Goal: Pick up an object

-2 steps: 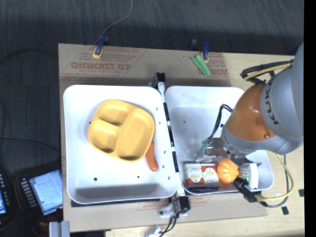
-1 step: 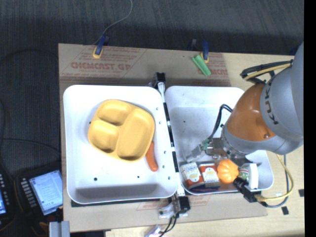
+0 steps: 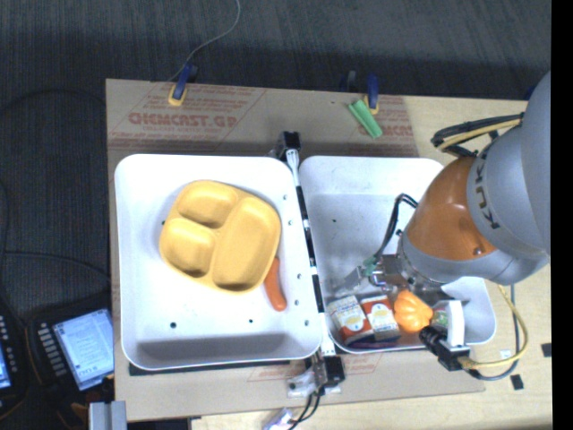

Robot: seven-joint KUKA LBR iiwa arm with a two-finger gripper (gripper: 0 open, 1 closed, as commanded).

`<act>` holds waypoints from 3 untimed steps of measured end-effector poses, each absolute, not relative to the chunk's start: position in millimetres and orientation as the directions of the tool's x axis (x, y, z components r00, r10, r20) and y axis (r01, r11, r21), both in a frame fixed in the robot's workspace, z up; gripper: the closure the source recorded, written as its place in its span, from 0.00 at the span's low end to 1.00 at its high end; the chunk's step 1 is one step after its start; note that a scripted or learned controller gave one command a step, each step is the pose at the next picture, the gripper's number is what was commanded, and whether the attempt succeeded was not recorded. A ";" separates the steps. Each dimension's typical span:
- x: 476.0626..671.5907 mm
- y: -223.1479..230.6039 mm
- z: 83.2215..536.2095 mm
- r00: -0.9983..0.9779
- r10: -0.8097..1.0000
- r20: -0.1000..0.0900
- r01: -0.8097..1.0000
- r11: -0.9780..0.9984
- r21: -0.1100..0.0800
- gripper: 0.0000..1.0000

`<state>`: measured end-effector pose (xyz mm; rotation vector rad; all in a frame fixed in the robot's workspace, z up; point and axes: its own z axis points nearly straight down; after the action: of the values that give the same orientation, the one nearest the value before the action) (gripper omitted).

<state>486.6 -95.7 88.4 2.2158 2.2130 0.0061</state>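
Two white bins are seen side by side on the worktop (image 3: 501, 115). In the left bin (image 3: 143, 240) a yellow tray (image 3: 221, 234) is laid upside down, and a carrot (image 3: 274, 289) is lodged against its lower right edge, near the wall between the bins. In the right bin (image 3: 358, 186) the loose things are crowded into the near corner: a small carton (image 3: 346, 312), a second carton (image 3: 382, 316) touching it, a red packet (image 3: 363, 331) under them, and an orange fruit (image 3: 412, 312) just beside them. They are judged to be the likeliest targets, since the arm (image 3: 483, 213) is brought down over that corner from the right.

The pincer (image 3: 387, 274) is placed just above the cartons, near the fruit, but it is largely masked by the wrist; whether it is open or closed cannot be told, and nothing is seen held in it. No object is judged to be lifted yet. Because the things are packed against the bin wall, a clean grasp on one of them may be hindered.
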 end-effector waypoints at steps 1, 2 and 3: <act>488.5 -95.8 99.3 0.001 1.000 -0.005 1.000 -0.001 0.014 1.00; 550.1 -80.9 219.7 -0.001 1.000 -0.002 1.000 0.001 0.003 1.00; 483.7 -57.9 225.5 0.000 1.000 -0.001 1.000 0.000 0.000 1.00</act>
<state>483.7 -57.9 225.5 2.2212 2.2210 -0.0018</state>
